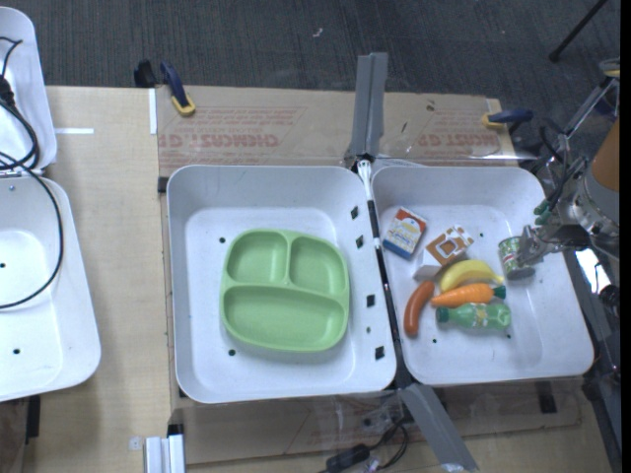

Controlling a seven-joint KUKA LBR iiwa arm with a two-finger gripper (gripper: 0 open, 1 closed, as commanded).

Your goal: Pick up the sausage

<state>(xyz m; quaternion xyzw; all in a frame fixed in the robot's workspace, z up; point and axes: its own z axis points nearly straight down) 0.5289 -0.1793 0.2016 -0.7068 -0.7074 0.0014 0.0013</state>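
Bright, even light from overhead, and the 2 white bins (pixel 286 187) glow close to washed out. Shadows stay soft and short under the green plate (pixel 286 292). Focus is slightly soft all over, with the small toys a bit grainy.

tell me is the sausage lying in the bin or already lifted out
Lying in the bin. The sausage rests flat on the right bin's floor, left of the carrot, with the pincer off to its right.

Robot lab: white bins (pixel 187 264) on clamped cardboard (pixel 256 131), cables (pixel 30 146), toy food.
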